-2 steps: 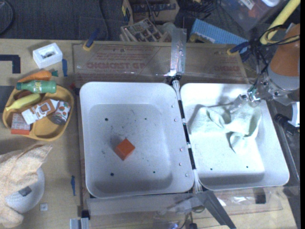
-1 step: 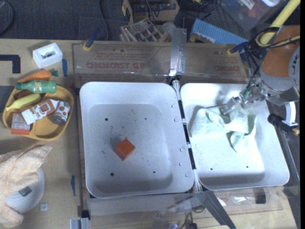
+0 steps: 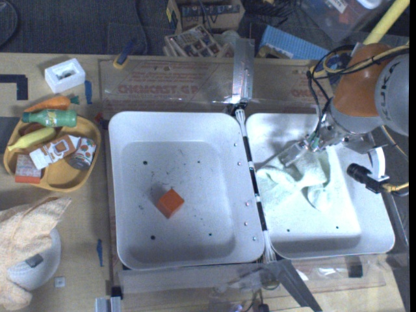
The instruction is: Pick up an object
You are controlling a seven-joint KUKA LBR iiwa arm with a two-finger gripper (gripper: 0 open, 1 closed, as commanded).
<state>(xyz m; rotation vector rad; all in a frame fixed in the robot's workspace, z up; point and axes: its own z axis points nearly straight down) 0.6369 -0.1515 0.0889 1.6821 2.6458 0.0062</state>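
Hovering over the pale cloth [image 3: 300,182] in the right bin [image 3: 374,239], the hand [image 3: 290,155] hides its state.

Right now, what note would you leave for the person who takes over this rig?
Hand: low in the right bin, at the pale green cloth; I cannot tell if it is open or shut, or if it grips the cloth.
Things: orange cube sits alone in the left bin, untouched. The cloth lies crumpled in the right bin.
Done: nothing visibly lifted.
Left: secure a grasp and raise one object.
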